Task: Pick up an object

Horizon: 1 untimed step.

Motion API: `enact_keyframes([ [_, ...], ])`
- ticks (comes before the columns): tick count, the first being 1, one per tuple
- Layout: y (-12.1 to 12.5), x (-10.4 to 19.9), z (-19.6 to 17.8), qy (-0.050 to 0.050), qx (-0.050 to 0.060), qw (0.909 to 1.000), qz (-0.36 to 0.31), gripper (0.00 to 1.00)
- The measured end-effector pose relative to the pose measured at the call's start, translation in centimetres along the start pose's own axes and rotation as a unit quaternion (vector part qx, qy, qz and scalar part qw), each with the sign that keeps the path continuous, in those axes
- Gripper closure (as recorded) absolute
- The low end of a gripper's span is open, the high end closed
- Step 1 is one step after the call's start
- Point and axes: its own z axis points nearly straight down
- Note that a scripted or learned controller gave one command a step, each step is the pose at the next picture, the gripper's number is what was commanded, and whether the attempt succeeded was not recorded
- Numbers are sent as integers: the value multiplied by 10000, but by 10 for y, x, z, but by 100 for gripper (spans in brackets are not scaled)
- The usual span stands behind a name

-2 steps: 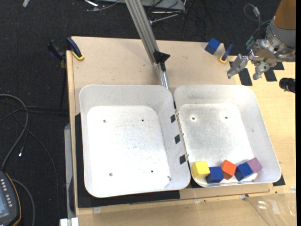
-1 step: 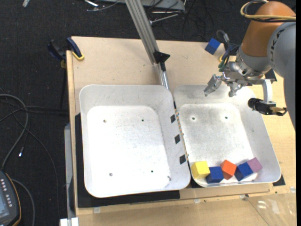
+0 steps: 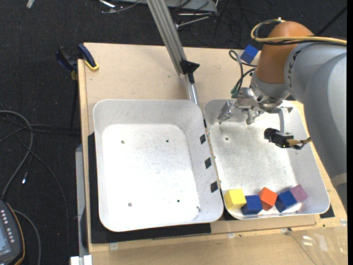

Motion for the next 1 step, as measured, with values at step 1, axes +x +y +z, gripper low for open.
enact_keyframes([
  [1, -28, 5, 16, -10, -10, 10000, 42, 0],
])
